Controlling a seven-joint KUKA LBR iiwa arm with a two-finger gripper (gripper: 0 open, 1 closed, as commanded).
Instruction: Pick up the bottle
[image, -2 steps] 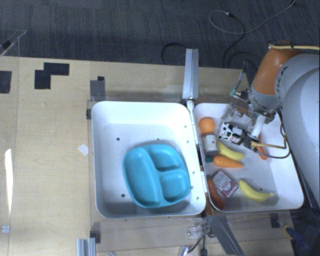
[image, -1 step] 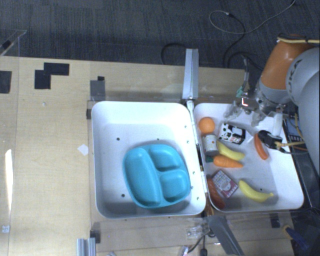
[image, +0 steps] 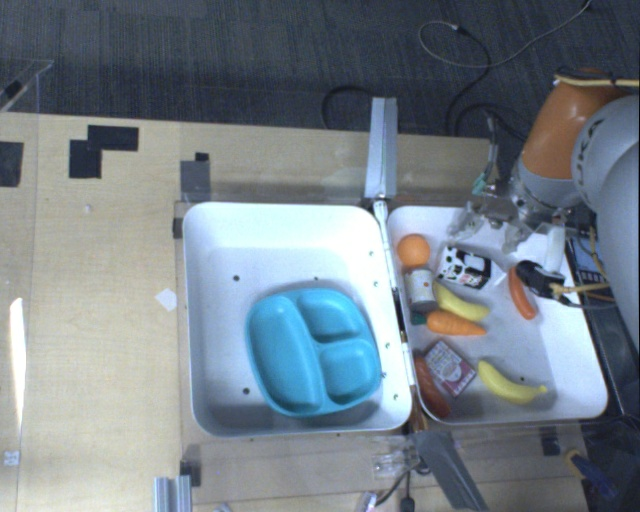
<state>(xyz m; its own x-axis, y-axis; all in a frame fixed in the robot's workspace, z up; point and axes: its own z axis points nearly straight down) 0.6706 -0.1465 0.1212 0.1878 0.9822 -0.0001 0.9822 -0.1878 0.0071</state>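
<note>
The bottle (image: 421, 288) is small and grey with a pale label. It stands in the right bin (image: 575, 370) against the left wall, just below an orange ball (image: 413, 249). My gripper (image: 492, 229) hovers over the far part of that bin, up and to the right of the bottle and apart from it. Its fingers (image: 468, 222) are spread open with nothing between them, just above a black-and-white box (image: 465, 268).
The right bin also holds two bananas (image: 460, 302) (image: 511, 383), a carrot (image: 455, 323), a red sausage (image: 521, 292) and a red packet (image: 447, 368). A blue divided tray (image: 315, 350) lies in the left bin (image: 215, 300). A metal divider post (image: 382, 150) stands between the bins.
</note>
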